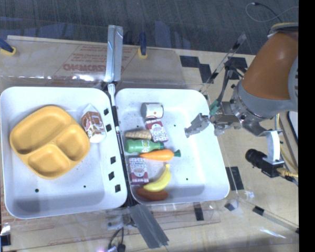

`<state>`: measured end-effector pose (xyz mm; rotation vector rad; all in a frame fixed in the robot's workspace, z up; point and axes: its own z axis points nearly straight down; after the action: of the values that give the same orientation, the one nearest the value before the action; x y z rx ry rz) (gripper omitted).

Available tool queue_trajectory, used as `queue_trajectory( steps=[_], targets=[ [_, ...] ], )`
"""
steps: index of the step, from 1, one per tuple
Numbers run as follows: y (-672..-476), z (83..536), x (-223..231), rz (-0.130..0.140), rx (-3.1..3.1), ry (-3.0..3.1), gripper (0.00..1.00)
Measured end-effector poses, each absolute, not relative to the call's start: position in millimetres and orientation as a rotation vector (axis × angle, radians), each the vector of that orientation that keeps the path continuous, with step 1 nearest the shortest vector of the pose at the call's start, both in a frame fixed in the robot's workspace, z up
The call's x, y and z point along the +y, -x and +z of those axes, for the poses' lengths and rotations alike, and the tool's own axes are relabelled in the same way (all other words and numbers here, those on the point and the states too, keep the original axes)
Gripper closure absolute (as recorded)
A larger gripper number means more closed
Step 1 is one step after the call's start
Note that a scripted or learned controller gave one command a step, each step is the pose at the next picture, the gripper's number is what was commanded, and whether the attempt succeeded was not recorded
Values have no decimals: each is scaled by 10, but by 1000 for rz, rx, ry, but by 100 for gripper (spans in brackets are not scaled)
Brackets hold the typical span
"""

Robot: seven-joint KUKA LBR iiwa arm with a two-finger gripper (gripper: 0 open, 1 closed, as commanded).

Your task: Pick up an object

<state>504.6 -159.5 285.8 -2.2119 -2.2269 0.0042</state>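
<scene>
Bins are set side by side on the bench, and the gripper [197,125] is seen over the right bin [199,180], near its right wall, at the end of the grey arm [268,88] with its orange band. Whether the gripper is apart or together cannot be told at this slant, and nothing is seen clamped in it.

To the left of the gripper, well apart from it, a cluster of objects is laid along the left side of that bin. Level with the gripper a small carton [157,129] is seen, with a silver can [153,110] just above it. Lower and to the left, a corn cob [138,135], a green bottle [138,146] and a carrot [158,155] are stacked closely. Further down lie a second carton [138,170], a banana [160,179] and a reddish item [154,195].

Far to the left, in the left bin [58,203], a yellow divided tray [49,140] is placed, with a brown-and-white packet [93,124] touching its right edge.
</scene>
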Motion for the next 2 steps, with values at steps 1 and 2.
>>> queue_trajectory(
  steps=[1,2],
  targets=[
    [-5221,1676,-1450,5,-2426,1989,0],
    [-5210,956,-1222,-4,-2585,1792,0]
  ],
)
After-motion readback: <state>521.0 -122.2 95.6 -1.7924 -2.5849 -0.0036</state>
